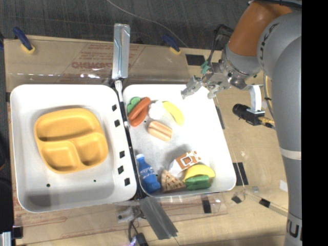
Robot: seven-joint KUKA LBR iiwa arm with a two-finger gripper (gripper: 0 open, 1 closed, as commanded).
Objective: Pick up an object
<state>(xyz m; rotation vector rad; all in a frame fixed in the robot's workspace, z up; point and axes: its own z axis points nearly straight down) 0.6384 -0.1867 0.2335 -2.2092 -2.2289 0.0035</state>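
My gripper (200, 90) hangs over the far right corner of the right bin (220, 152), its fingers spread open with nothing between them. Below and to its left in that bin lie a yellow banana (174, 112), a white piece (155, 110), a red-orange sausage (139, 111) beside a green item (132, 104), and a hot dog in a bun (160, 131). Near the bin's front edge sit a blue bottle (147, 174), a waffle-like wedge (171, 181), a small orange-and-white box (187, 160) and a yellow-and-green toy (199, 176).
The left bin (25, 188) holds a yellow divided tray (70, 138). A metal bar (121, 53) stands at the divider between the bins. Blue clamps (23, 39) hold the back edge of the bench.
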